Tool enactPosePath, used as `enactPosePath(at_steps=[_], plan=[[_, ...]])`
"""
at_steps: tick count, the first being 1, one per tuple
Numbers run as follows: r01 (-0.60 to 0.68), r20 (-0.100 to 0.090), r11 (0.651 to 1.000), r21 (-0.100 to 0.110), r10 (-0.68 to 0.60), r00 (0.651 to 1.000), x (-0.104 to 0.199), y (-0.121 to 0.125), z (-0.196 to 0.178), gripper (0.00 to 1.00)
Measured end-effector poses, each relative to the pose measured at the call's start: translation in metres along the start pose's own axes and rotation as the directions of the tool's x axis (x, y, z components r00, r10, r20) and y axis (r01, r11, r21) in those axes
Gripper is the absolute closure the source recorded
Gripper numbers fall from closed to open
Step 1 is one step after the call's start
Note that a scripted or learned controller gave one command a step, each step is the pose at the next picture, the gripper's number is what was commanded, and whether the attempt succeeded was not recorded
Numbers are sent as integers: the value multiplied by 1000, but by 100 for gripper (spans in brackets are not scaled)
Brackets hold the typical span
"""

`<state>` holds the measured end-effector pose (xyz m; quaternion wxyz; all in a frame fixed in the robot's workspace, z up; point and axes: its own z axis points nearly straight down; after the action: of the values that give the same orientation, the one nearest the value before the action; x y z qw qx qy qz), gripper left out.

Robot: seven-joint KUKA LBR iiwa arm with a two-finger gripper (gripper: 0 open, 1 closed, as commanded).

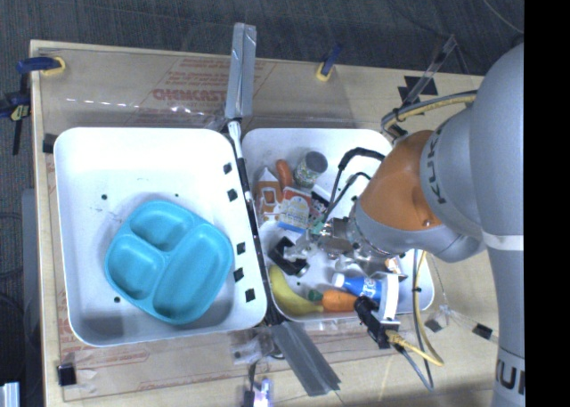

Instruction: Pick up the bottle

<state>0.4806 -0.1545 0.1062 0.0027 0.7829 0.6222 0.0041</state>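
The bottle [361, 288] lies on its side near the front wall of the right bin [267, 149]. It has a blue and white label and an orange end that points left. My gripper [297, 248] reaches down from the orange-banded wrist into the middle of that bin, just left of and behind the bottle, among clutter. The wrist and a dark bracket cover part of the bottle's right end. Nothing is seen lifted off the bin floor.
A yellow banana [288, 294] lies left of the bottle at the bin's front. Behind the gripper sit a small carton [268, 195], an orange item [283, 171], a round can [312, 165] and a printed packet [295, 211]. The left bin [80, 174] holds a blue divided plate [169, 258].
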Motion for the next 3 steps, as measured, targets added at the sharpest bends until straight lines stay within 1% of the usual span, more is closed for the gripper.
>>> enactPosePath(at_steps=[1, 2, 3], plan=[[539, -2, 842, 10, -539, 842, -39, 7, -26, 0], [327, 0, 945, 11, -328, 945, 14, 3, -53, 0], [445, -5, 895, -5, -445, 895, -38, 12, 4, 0]])
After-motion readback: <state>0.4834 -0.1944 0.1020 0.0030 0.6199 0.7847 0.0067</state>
